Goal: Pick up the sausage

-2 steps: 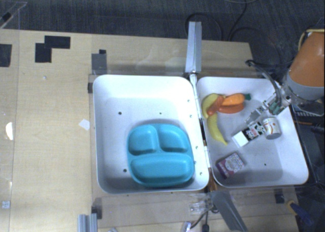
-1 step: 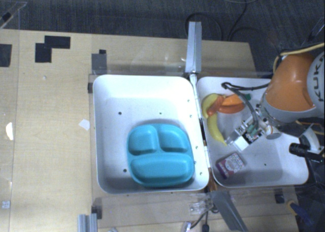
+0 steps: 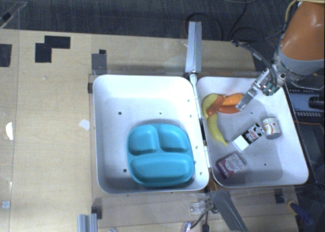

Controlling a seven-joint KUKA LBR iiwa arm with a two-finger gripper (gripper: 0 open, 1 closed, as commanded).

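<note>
Dark maroon wrapping marks the small packet (image 3: 231, 164) nearest the camera, lying by the front edge of the right bin (image 3: 294, 172), toward its front left corner. Just behind it a black-and-white carton (image 3: 249, 136) lies at a slant near the middle of that bin, and a silvery can (image 3: 270, 127) rests on its side touching the carton's right end. Across the divider, the left bin (image 3: 109, 119) carries a blue sectioned tray (image 3: 160, 155) in its front half, closer to the right wall. Further back in the right bin, a yellow banana (image 3: 216, 129) curves along the left wall, its upper end meeting a rounder yellow piece (image 3: 209, 102). The orange sausage (image 3: 229, 102) lies beside that yellow piece in the back left part of the right bin, its right end pointing at the gripper (image 3: 245, 101). The gripper's tip sits right at that end of the sausage, seemingly touching it; whether the fingers are apart or together cannot be told. The arm (image 3: 303, 33), with its orange band, rises over the back right corner
</note>
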